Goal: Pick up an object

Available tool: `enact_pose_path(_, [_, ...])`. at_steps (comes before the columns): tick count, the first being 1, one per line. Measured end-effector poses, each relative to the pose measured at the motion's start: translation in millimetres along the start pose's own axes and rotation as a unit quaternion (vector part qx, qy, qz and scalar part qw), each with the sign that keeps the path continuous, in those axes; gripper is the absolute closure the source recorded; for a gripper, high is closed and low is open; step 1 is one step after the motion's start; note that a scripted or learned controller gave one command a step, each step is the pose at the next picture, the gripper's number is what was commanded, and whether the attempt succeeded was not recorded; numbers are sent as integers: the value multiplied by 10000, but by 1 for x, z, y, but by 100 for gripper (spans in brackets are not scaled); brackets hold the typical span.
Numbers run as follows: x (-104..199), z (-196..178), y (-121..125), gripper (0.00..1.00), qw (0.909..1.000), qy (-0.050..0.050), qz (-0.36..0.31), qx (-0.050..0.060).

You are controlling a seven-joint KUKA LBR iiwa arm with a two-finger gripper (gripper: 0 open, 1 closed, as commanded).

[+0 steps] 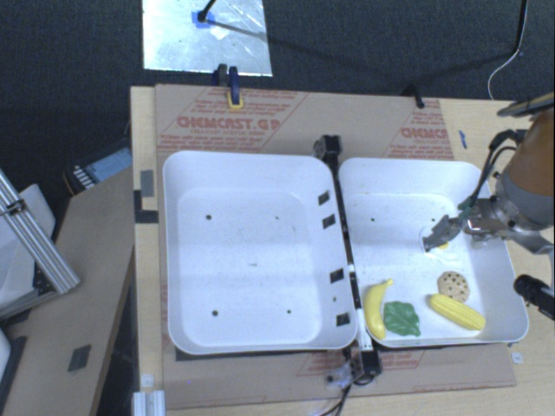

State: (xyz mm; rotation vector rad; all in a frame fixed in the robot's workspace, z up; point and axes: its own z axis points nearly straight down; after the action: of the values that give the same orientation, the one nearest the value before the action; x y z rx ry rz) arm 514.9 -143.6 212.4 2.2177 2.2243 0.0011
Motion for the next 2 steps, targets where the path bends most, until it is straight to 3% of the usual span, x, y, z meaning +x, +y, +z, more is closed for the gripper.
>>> enact_pose_path(1, [83,-72,-27,0,10000,10,-48,-33])
enact_pose_path(2, [123,-198,-26,0,10000,6,-37,-85])
